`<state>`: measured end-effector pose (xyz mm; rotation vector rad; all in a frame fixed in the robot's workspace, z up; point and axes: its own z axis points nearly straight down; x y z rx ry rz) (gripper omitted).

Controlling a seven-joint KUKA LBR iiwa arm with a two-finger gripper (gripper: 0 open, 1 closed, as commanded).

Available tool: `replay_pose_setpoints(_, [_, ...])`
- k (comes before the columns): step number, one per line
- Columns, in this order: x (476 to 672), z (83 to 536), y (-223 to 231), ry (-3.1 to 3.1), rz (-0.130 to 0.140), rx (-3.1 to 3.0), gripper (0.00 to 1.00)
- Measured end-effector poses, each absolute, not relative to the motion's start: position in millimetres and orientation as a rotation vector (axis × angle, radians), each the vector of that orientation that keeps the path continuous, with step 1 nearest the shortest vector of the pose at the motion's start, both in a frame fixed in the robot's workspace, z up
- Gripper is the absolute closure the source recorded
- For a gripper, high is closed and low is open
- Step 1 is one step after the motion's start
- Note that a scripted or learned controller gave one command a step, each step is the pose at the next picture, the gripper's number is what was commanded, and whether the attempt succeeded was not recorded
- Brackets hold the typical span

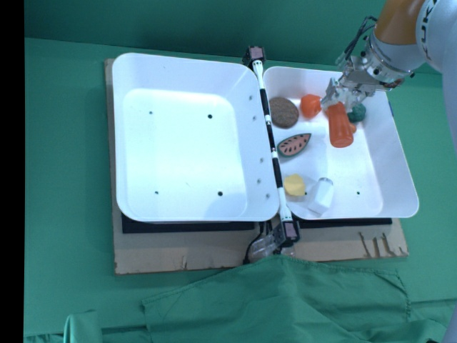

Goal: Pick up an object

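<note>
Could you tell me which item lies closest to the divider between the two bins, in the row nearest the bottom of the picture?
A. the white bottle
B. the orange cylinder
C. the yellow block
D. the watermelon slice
C: the yellow block sits right beside the divider in the right bin, with the white bottle on its far side and the watermelon slice higher up.

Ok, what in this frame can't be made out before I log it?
- Camera view: the gripper over the orange cylinder; too small to tell any grasp.
- Dark green object, partly covered by the gripper.
- Arm, cut off by the top edge.
</note>
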<state>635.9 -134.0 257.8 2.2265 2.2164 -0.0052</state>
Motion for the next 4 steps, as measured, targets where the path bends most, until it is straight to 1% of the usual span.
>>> replay_pose_setpoints(1, [644.9, 316.7, -141.5, 2.218, 0.008, 2.210, 1.00])
replay_pose_setpoints(2, [659.2, 269.3, -178.8, 2.212, -0.004, 2.226, 1.00])
replay_pose_setpoints(3, [662.5, 317.7, -173.9, 2.216, 0.007, 2.214, 1.00])
replay_pose_setpoints(4, [659.6, 368.9, -181.8, 2.201, 0.008, 2.226, 1.00])
